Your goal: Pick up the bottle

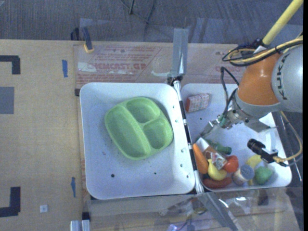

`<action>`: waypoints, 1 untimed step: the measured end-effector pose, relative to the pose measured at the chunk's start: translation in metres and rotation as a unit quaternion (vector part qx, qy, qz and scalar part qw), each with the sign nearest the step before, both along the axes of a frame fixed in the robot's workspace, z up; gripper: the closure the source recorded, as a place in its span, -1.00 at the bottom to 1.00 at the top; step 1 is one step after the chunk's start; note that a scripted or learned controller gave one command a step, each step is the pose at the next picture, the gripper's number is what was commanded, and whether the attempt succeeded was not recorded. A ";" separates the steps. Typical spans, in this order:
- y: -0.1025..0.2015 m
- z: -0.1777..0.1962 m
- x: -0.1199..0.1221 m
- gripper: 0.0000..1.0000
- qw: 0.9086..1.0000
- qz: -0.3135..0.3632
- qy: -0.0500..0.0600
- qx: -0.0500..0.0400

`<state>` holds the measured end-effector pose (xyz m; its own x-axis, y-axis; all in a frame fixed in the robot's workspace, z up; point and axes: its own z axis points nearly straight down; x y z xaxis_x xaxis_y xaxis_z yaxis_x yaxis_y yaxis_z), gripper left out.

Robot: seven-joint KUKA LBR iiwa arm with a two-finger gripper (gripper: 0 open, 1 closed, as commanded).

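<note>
Clearance: left bin roomy, right bin crowded at its near end.

In the left bin (96, 177) you have bare floor all round the green divided plate (139, 127), widest along the near edge. In the right bin (284, 179), the toy food pile (226, 170) packs the near end, the bottle (215, 158) lying among it, touching its neighbours. The small carton (198, 101) sits alone at the far corner. The arm (269, 85) overhangs the middle, and the gripper (222, 122) hangs above the bare floor between carton and pile.
</note>
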<state>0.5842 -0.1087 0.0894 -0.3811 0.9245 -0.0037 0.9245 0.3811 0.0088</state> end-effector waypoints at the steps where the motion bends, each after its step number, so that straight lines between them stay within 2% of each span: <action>1: -0.110 0.001 -0.022 -1.00 0.997 -0.074 0.001 0.003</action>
<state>0.5626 -0.2185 0.0906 -0.2409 0.9706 0.0032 0.9705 0.2408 0.0083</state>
